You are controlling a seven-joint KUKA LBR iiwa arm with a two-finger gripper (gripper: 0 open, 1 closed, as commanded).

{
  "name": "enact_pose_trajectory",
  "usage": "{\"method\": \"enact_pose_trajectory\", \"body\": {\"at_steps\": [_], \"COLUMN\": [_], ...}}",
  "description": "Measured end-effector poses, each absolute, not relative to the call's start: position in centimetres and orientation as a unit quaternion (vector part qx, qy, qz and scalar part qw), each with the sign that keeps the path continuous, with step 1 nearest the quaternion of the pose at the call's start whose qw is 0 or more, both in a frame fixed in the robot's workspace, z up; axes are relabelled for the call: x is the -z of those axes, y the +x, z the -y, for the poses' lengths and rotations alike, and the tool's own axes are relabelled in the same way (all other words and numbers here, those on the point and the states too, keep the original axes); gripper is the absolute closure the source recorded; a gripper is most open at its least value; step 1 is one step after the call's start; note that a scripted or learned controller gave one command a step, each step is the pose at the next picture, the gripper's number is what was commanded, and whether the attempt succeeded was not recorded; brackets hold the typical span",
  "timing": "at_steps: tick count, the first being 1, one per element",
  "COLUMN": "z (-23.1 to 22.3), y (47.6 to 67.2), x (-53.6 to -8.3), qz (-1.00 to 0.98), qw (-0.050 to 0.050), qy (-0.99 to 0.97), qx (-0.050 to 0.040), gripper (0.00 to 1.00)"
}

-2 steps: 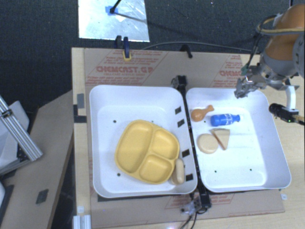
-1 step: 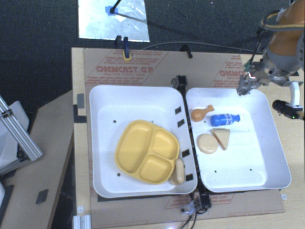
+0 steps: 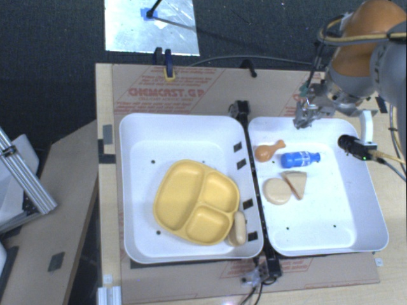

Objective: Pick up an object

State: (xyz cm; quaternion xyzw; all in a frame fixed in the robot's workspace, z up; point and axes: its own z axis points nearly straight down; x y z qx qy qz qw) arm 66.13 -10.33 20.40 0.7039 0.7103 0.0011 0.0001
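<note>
The right bin (image 3: 356, 227) holds a blue bottle (image 3: 299, 159) lying on its side, a tan drumstick-shaped piece (image 3: 269, 150), a round beige disc (image 3: 276, 191) and a tan wedge (image 3: 296, 183). My gripper (image 3: 305, 117) hangs over the bin's far edge, above and slightly right of the drumstick and behind the bottle. Nothing shows between its tips. The left bin (image 3: 140, 170) carries a yellow divided tray (image 3: 197, 201) with a pale bread-like roll (image 3: 239, 228) at its right corner.
A black divider strip (image 3: 251, 170) runs between the two bins. A blue clamp (image 3: 168, 61) sits on the board behind the left bin. A metal frame (image 3: 25, 176) stands at the far left.
</note>
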Motion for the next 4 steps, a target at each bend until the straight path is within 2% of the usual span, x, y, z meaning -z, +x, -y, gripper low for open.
{"method": "enact_pose_trajectory", "body": {"at_steps": [3, 4], "z": [-4.6, -9.7], "y": [66.1, 64.0], "x": [-22.6, -22.3], "qz": [-0.711, -0.710], "qw": [0.000, -0.001], "qy": [0.704, 0.704], "qx": [-0.0019, -0.0006], "gripper": [1.00, 1.00]}}
